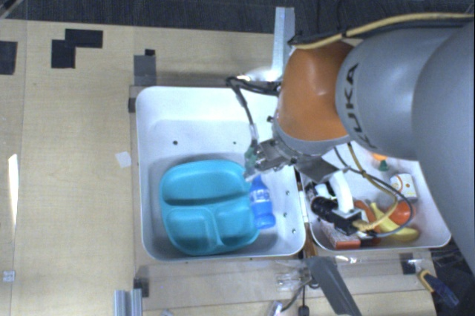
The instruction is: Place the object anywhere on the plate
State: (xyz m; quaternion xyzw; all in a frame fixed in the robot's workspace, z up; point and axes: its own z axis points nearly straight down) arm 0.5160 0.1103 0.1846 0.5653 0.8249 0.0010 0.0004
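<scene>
I saw the arm [386, 92] reach in from the right and hang over the seam between the two white bins, its orange band above the back corner of the left bin [185, 110]. The tool [256, 159] sat low over that bin, just at the right rear edge of the blue plate [204, 207], and I could not tell how it was set, since the wrist and its cables covered it. The plate, a divided one with three compartments, lay in the front part of the left bin. A small blue bottle [261, 207] lay on the bin floor touching the plate's right edge, directly below the tool; whether it rested partly on the rim I could not tell. In the right bin [434, 233] I made out a cluster of items, among them a yellow banana [386, 227] and something orange-red [401, 211], partly hidden by the arm. The worktop [67, 181] around the bins was pale wood.
</scene>
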